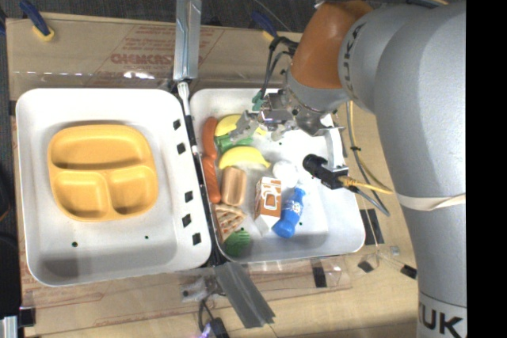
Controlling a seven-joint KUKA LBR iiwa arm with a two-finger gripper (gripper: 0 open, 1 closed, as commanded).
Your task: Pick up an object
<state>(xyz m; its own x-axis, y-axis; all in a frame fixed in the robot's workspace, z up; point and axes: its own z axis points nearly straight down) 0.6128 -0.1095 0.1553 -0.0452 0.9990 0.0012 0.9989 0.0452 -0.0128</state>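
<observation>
The right bin holds a heap of small items: a yellow and green toy, a yellow banana-like piece, a copper can, an orange box, a blue bottle, red sausages, a waffle-like piece and a green item. My gripper hangs low over the bin's far left part, just right of the yellow and green toy. The wrist hides how its fingers stand. I see nothing held in it.
The left bin carries a yellow divided tray. A metal divider stands between the bins at the back. The grey arm with its orange band covers the right side. Cables trail over the right bin's rim.
</observation>
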